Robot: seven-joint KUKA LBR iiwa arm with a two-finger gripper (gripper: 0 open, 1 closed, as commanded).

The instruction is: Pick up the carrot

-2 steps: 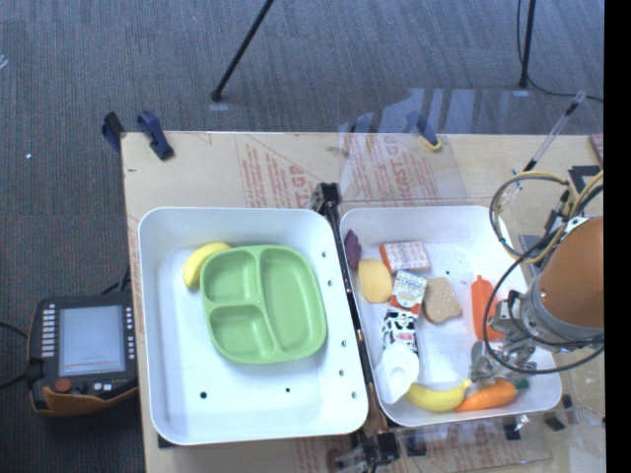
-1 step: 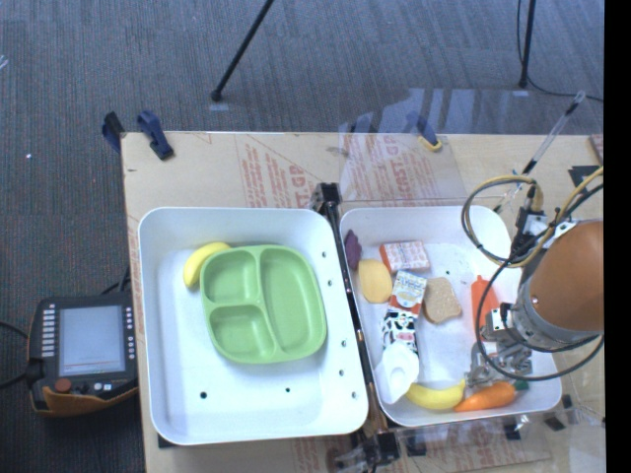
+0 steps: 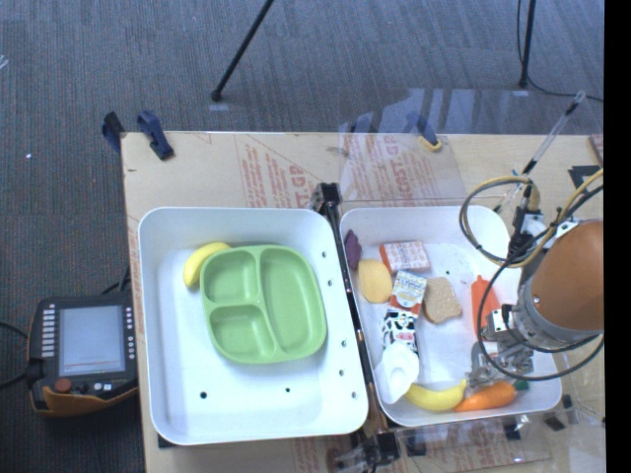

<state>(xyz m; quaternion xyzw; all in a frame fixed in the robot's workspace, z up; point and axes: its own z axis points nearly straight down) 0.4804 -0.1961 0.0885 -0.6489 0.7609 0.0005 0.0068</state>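
Gripper [image 3: 490,366] is seen at the lower right of the frame, low in the right bin [image 3: 449,215], just above the carrot [image 3: 488,397]; whether it is clenched cannot be told. A banana [image 3: 436,396] lies left of the carrot.

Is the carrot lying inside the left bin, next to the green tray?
No, the carrot lies in the right bin, at its near right corner beside a banana, under the gripper.
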